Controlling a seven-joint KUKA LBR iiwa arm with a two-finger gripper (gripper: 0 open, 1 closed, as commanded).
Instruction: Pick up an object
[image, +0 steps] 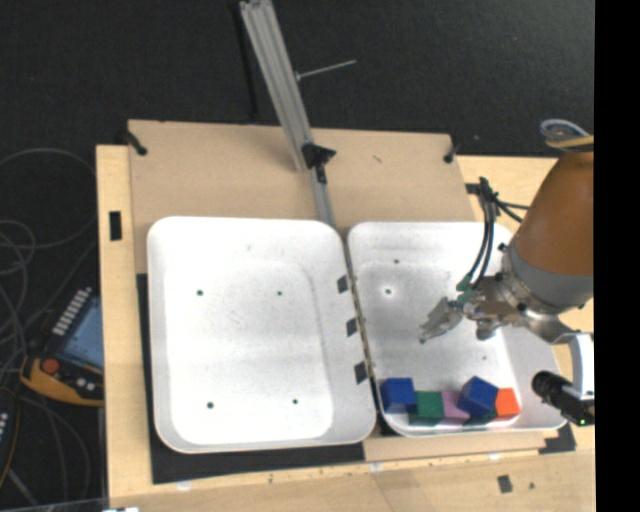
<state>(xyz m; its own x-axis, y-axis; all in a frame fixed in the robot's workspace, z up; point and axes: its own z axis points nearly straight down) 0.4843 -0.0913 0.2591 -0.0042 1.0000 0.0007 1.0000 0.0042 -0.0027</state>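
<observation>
**Operator:** Where are the objects lying?

**Observer:** You'll find them all in the right bin (400, 250), packed in a row along its near edge. From the near-left corner: a blue block (399, 391), a green block (429, 406), a pale purple block (455, 407), a second blue block (479, 395) and an orange block (507, 402) toward the near-right corner. The row's long axis runs along that near edge. The second blue block sits tilted, partly atop its neighbours; the others are too small for you to judge which way each one points.

**Operator:** And the pincer?

**Observer:** Your gripper (440, 322) hangs over the middle of the right bin, well apart from the row, its fingers slanting toward the left bin (250, 240). They look spread a little, with nothing between them.

**Operator:** The left bin?

**Observer:** You see its white floor with a few dark specks. Both bins sit side by side on the bench (250, 160).
</observation>
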